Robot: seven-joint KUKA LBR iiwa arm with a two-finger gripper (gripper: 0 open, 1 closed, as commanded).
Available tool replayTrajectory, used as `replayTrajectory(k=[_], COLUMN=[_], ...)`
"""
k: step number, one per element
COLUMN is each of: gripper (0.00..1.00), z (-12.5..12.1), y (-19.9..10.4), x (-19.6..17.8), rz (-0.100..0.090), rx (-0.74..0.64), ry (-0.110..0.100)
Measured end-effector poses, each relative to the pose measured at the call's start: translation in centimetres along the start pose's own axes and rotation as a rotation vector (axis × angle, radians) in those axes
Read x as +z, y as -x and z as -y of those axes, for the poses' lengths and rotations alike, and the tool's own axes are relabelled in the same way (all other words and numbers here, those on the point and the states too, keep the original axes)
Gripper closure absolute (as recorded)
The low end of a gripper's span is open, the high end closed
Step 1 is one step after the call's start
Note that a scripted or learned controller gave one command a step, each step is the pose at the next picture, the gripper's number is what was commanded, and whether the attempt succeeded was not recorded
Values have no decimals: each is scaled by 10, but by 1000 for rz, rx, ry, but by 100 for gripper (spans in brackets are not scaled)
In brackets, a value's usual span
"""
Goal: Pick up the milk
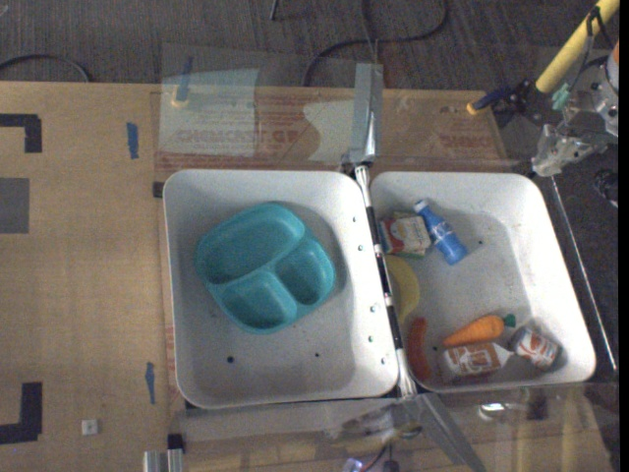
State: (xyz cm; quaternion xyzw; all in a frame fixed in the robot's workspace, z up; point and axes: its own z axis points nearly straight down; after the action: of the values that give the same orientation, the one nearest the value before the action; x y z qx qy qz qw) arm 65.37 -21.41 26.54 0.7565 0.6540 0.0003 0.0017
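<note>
Past the carrot (477, 329) and can (536, 347), the milk (405, 234) lies by the right bin's (565, 264) left wall, just beside a blue bottle (440, 232). My claw (558, 151) hangs beyond the far corner; I cannot tell its state. By my reading, the approach is yet to start: across, then down.

A pale wooden tabletop (79, 293) is seen stretching across the view. Two shallow white bins are set on it side by side, touching along their inner edges: the left bin (197, 362) and the right bin (560, 264). Behind them, a clear plastic sheet (226, 116) is laid flat on the wood. Blue tape strips (133, 140) are stuck left of the bins, and black corner marks (25, 131) are seen near the left edge.
</note>
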Motion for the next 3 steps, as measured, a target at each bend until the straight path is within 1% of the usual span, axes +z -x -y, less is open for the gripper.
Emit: replayTrajectory(k=[1,2,3], gripper=[100,100,100], z=[-11,11,3], y=[-6,-33,-25], x=[-33,-12,-52], rz=[1,-1,0], rx=[-67,-77,-55], ry=[2,-3,1])
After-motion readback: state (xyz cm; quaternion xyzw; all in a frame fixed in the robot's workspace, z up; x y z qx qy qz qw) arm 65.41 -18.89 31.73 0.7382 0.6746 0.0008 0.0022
